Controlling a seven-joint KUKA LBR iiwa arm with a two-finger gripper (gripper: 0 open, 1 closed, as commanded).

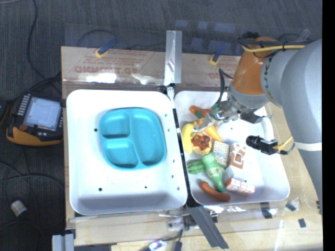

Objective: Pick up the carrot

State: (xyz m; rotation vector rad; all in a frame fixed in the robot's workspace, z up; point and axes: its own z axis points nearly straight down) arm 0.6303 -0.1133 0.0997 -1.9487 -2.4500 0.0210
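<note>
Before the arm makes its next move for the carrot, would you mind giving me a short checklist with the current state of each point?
1. Carrot located in the right bin, near its top left: ok.
2. Pincer close to the carrot: ok.
3. Carrot between the fingers: cannot tell.
4. Carrot free of neighbours: not ok, toy food crowds just below it.
5. Blue tray in the left bin, out of the way: ok.
</note>
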